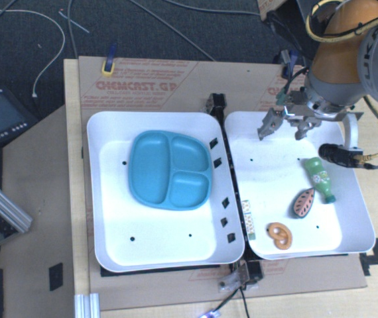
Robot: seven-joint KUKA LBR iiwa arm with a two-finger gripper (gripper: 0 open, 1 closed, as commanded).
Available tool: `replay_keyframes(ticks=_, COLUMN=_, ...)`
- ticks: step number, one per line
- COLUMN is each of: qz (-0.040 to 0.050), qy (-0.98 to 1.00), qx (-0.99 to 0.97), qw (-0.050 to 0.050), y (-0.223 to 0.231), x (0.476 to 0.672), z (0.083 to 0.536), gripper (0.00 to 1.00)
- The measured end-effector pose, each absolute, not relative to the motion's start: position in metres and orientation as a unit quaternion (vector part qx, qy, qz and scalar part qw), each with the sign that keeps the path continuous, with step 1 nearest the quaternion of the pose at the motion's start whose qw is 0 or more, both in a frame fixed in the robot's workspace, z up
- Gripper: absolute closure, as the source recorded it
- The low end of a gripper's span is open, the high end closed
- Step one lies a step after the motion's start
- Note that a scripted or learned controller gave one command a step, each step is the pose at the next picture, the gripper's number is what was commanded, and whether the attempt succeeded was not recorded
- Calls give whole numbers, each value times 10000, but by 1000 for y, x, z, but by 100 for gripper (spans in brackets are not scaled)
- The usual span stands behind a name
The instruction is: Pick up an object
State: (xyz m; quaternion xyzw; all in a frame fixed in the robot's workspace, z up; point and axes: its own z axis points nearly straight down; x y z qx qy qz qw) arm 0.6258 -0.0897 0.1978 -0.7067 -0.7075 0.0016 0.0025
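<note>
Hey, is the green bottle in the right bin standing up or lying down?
Lying down. The green bottle rests on its side on the floor of the right white bin, its length running diagonally, beside the brown oval object.

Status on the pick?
Tool open, holding nothing, above right bin far end. Bottle, shell, pretzel lie untouched nearer the front. Nothing in the way.

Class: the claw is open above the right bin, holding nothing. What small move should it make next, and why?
Probably shift toward the green bottle and descend. The claw hangs open over bare bin floor, and the bottle is the nearest object, lying apart from the others.
</note>
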Motion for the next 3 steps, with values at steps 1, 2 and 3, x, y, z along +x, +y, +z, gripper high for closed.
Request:
replay_keyframes(ticks=1, qz=18, qy=-7069, qx=-7073, qw=27, y=-98, x=622, z=150, gripper=0)
replay_keyframes(ticks=2, qz=20, qy=-7068, qx=-7074, qw=30, y=-107, x=623, z=100, gripper=0)
replay_keyframes(ticks=3, qz=-7, qy=-7070, qx=-7072, qw=2, y=-107, x=625, z=115, gripper=100)
